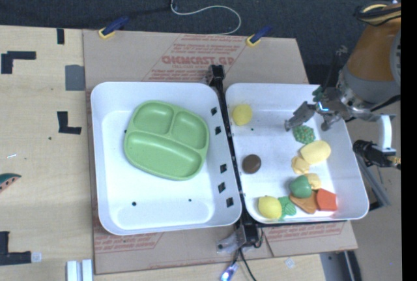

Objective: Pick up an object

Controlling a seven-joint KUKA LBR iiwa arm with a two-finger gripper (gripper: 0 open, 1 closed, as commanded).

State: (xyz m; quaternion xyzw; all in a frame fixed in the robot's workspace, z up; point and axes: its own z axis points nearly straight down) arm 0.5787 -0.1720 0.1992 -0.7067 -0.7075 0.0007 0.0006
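The right bin [260,136] holds several toy foods. A yellow ball [242,114] lies near its back left and a brown round piece [251,163] sits at its middle left. A green leafy piece [303,135] lies just under my gripper [313,115], which hovers over the bin's back right with its fingers spread and nothing between them. Below that lie a pale yellow piece [315,152], a green and orange piece [301,187], a red-orange block [326,200] and a yellow lemon [270,207].
The left bin [111,143] carries a green sectioned plate [167,139]. A black divider with clips [225,143] runs between the bins. A cable [195,9] loops behind the bench. The arm [374,58] comes in from the right.
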